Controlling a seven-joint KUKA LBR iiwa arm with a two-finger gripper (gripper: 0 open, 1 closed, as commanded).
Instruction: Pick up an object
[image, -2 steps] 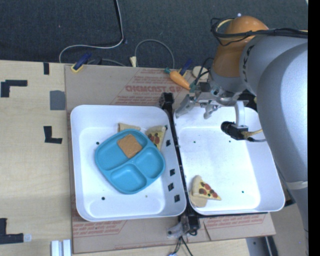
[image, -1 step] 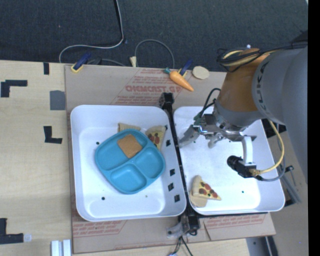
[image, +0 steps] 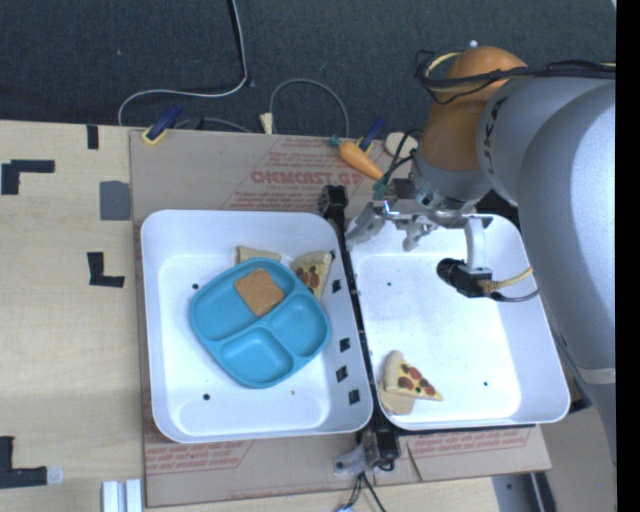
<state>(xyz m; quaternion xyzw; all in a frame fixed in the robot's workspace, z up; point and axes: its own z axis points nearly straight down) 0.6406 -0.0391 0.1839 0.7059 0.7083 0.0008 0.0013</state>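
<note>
A toy pizza slice (image: 405, 381) lies in the right bin (image: 500, 400) near its front left corner. In the left bin (image: 170, 400) a blue divided plate (image: 262, 330) carries a brown square cracker (image: 260, 291). Another pizza slice (image: 314, 270) rests against the plate's far right rim, and a pale piece (image: 255, 256) peeks out behind the plate. My gripper (image: 391, 229) hangs over the far left corner of the right bin, close to the divider between the bins. Its fingers (image: 413, 236) stand open with nothing between them.
The grey arm with its orange band (image: 465, 100) covers the right bin's far right side. A black part on a cable (image: 462, 275) hangs below the wrist. An orange-handled clamp (image: 357, 157) and cables lie on the cardboard behind the bins.
</note>
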